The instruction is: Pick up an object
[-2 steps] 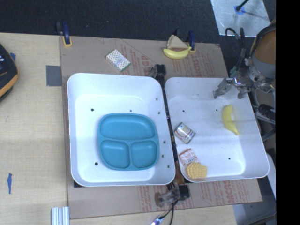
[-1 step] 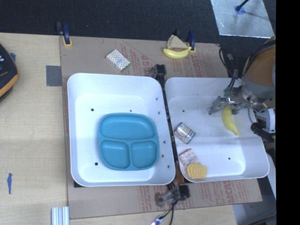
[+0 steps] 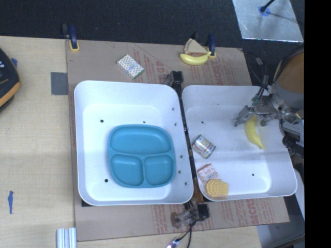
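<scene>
Bananas were two in this scene, and the one that mattered, a small yellow plastic banana (image 3: pixel 253 134), lay in the far right part of the right shallow white bin (image 3: pixel 258 182), curving from beneath the tool toward the near right. The grey metal two-finger tool (image 3: pixel 252 114) stood directly over the banana's far end, at the banana's upper tip. Its fingers (image 3: pixel 241 116) were splayed wide, one reaching left of the fruit and the other sitting to its right, so the tool was released and straddled the banana's tip without clamping it. Whether the fingertips touched the bin floor could not be told. The arm's rounded orange band (image 3: pixel 292 74) showed at the right edge, behind the tool.

Elsewhere in the right bin, a small silver metal can (image 3: pixel 203 145) lay tilted near the left wall, and a flat red-and-white packet (image 3: pixel 205 172) rested just beside a round yellow waffle-textured toy (image 3: pixel 217 188) at the near left corner. The left shallow white bin (image 3: pixel 88 138) held a blue plastic three-compartment plate (image 3: pixel 141 155). On the brown cardboard worktop (image 3: pixel 155 61) beyond the bins sat a second yellow banana (image 3: pixel 194 58) and a small patterned square packet (image 3: pixel 130 65).
</scene>
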`<action>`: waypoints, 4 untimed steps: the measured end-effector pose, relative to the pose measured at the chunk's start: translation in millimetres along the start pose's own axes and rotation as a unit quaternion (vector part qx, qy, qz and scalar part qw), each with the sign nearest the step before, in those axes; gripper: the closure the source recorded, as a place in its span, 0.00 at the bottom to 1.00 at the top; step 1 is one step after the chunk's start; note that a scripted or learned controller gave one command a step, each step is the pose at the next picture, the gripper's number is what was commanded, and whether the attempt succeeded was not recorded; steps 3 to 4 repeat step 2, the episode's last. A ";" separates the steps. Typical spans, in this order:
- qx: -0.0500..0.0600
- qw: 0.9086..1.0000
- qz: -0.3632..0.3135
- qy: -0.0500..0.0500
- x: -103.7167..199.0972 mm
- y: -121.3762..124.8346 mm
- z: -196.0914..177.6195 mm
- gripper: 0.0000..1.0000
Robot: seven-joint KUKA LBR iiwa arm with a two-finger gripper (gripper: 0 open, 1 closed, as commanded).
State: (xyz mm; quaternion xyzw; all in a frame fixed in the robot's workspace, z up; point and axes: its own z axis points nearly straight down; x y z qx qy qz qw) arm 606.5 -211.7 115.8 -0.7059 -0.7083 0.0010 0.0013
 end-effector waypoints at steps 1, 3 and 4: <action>0.000 1.000 0.000 0.000 0.2 -21.8 -35.5 0.00; 0.000 1.000 -0.001 -0.001 0.6 6.0 24.2 0.00; 0.000 1.000 -0.001 -0.001 0.6 6.0 24.2 0.00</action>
